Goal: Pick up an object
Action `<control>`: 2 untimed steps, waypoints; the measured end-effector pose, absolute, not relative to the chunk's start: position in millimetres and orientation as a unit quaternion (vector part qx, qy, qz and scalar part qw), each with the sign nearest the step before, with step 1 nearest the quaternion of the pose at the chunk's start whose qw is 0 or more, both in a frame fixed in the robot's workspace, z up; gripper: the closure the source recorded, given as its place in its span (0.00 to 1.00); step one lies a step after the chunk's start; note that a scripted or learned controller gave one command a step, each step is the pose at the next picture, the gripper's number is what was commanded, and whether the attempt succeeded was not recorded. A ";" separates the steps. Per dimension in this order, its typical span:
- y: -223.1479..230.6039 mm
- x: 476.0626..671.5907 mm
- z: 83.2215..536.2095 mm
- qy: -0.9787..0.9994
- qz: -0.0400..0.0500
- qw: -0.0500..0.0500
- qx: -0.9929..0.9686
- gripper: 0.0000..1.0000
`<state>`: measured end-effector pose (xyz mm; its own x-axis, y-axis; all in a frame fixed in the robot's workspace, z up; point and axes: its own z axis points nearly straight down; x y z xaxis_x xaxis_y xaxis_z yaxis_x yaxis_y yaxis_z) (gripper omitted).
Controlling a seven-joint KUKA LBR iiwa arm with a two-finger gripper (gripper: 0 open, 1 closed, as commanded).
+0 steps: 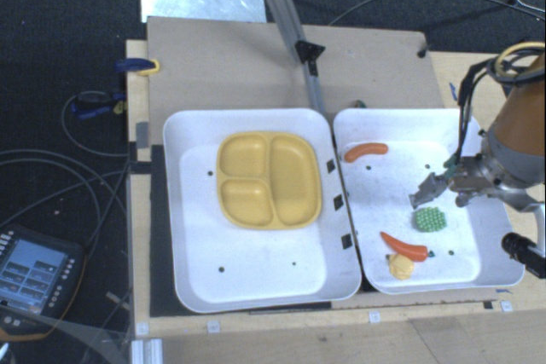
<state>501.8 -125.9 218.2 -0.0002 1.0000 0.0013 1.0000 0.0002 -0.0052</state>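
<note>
Camera view: one tray (268, 180), one sausage (365, 152), one pepper (404, 246).

My broad orange band (520, 119) sits above a grey metal wrist (512, 162). Black and yellow cables (503, 64) loop over the top of me at the right edge of the frame. My grey two-finger claw (424, 194) juts out as dull, angular metal.

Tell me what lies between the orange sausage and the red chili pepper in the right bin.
In the camera view, bare white bin floor lies between the sausage and the chili pepper; nothing sits on that stretch.
</note>
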 end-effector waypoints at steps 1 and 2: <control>-124.1 510.1 160.2 -0.707 0.001 0.002 -0.707 0.00; -130.6 507.5 102.2 -0.707 0.000 -0.001 -0.707 0.00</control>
